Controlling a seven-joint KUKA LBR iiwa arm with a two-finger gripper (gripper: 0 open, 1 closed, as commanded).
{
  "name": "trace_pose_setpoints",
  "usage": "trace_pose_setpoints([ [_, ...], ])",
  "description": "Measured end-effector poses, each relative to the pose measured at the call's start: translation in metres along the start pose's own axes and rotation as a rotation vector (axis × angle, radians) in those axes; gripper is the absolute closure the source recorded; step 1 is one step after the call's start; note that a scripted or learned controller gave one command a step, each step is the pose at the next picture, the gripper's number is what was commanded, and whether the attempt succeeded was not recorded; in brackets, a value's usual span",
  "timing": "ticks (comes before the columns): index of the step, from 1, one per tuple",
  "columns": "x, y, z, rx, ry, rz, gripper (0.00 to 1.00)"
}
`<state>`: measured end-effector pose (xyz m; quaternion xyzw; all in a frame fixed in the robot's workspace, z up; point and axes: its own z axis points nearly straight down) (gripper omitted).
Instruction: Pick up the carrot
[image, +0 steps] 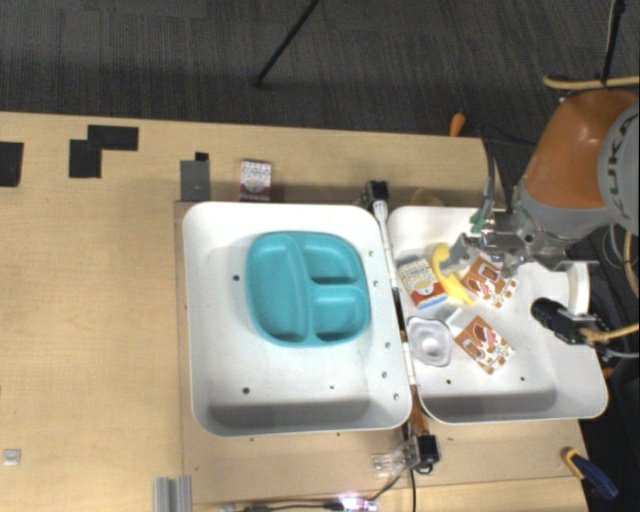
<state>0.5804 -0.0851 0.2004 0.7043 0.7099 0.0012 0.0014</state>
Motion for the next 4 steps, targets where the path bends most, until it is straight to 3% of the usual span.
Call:
trace_pose_setpoints([
  [1, 0.067, -0.028, -0.067, -0.007, 0.002, -0.135, 0.00],
  [2, 0.100, -0.069, -0.063, 0.005, 0.003, 0.254, 0.00],
  [3, 0.018, -0.023, -0.114, -0.004, -0.004, 0.148, 0.00],
  [4, 0.051, -0.054, -0.118, 0.003, 0.001, 0.568, 0.00],
])
